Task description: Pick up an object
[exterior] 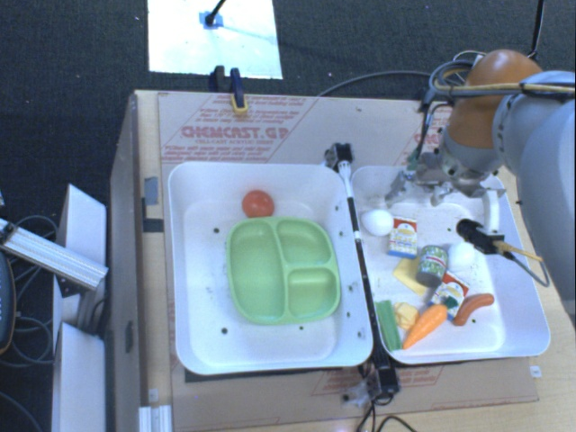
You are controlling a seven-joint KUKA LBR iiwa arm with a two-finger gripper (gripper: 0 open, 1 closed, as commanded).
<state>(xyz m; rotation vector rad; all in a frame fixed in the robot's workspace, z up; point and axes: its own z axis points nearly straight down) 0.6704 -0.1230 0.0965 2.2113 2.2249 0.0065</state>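
My gripper (pixel 438 184) hangs over the back of the right bin (pixel 522 331), below the grey wrist and orange band. Just in front of it lie a white egg (pixel 376 221), a small red and yellow carton (pixel 404 238), a green can (pixel 433 261) and a white ball (pixel 463 255). Nearer the front are a yellow wedge (pixel 410 278), a red and white packet (pixel 451 288), a carrot (pixel 425 325), a sausage (pixel 475 305) and a green stick (pixel 385 320). Nothing hangs visibly from the gripper.
The left bin (pixel 193 241) holds a green divided plate (pixel 283 270) and a red tomato (pixel 258 203) behind it. A black rail (pixel 353 232) runs between the bins. Cables trail from the wrist across the right bin's far right side.
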